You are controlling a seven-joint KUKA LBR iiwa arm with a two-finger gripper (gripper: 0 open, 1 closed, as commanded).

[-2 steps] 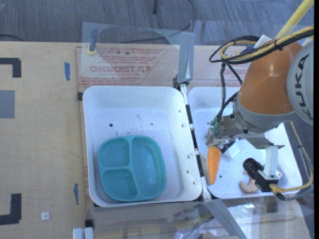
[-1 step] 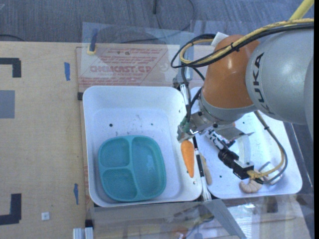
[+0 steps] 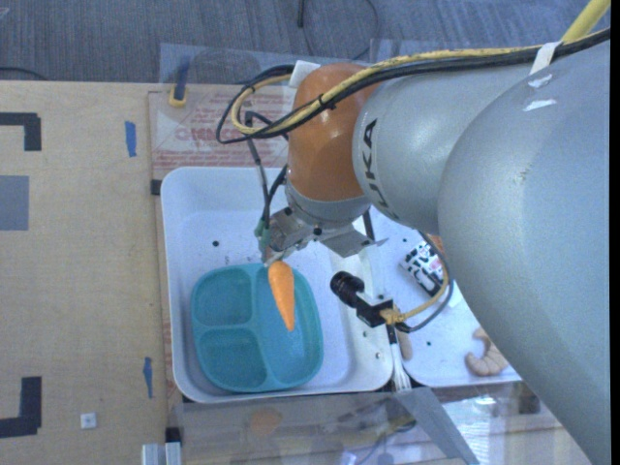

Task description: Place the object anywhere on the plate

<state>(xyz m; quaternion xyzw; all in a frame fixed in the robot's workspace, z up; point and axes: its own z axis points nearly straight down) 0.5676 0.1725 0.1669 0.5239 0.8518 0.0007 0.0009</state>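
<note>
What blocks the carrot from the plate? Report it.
Nothing visible does. The carrot hangs just below the tool, already over the teal plate in the left bin, near its right-hand compartment. Whether it touches the plate is unclear.

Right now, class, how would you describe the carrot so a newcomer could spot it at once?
Start at the left white bin, then find the teal divided plate lying in it. The carrot lies along the plate's right side, just below the claw. It is the only orange, tapered thing there.
</note>
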